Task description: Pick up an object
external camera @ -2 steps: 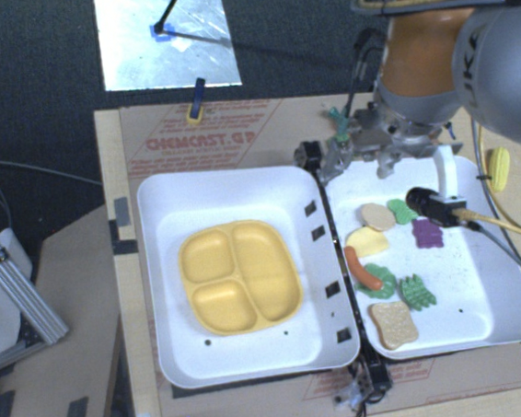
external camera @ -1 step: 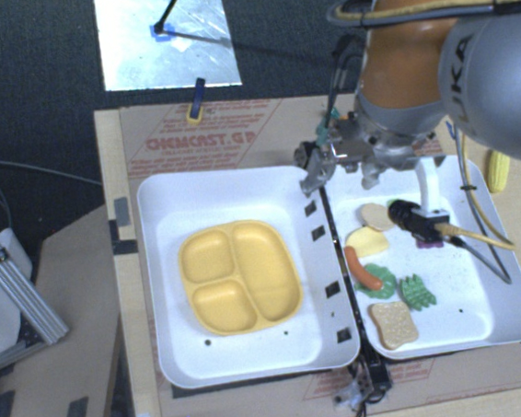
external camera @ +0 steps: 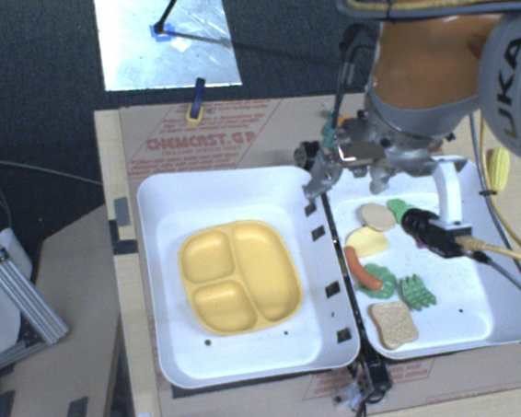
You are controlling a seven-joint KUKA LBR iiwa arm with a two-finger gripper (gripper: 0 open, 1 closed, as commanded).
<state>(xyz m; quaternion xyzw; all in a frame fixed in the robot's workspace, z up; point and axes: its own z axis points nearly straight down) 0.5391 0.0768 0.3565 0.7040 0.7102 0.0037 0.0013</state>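
My gripper hangs over the far left corner of the right bin, open, with nothing between its fingers. Just below it in that bin lie toy foods: a tan round piece, a small green piece, a yellow cheese wedge, an orange sausage on a green leaf, a dark green ridged piece and a bread slice. None of them touches the gripper.
The left bin holds a yellow divided tray. The ridge between the two bins runs right under the gripper's left side. The arm's bulk covers the right bin's far edge. A metal frame stands at the left.
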